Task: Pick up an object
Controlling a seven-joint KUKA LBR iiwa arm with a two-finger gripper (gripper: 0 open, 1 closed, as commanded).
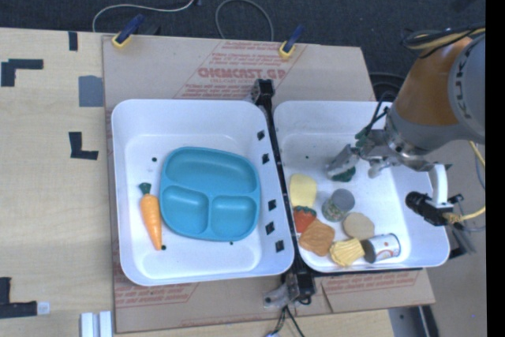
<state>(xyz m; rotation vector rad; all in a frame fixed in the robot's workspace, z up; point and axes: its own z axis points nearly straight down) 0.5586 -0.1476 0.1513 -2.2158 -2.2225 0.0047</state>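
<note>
The right bin (316,130) holds several small items: a pale yellow piece (302,189), a grey round tin (340,204), a red piece (303,217), a brown toast-like slab (318,237), a beige oval (359,225), a yellow ridged piece (347,251) and a small can on its side (384,247). My gripper (360,163) hangs over the middle of that bin, just above and right of the grey tin. It is open, with nothing between its fingers.
The left bin (130,130) holds a blue divided plate (211,193) and a carrot (150,219) along its left side. A black divider (268,162) separates the bins. The arm's grey and orange body (438,99) covers the right bin's far right corner.
</note>
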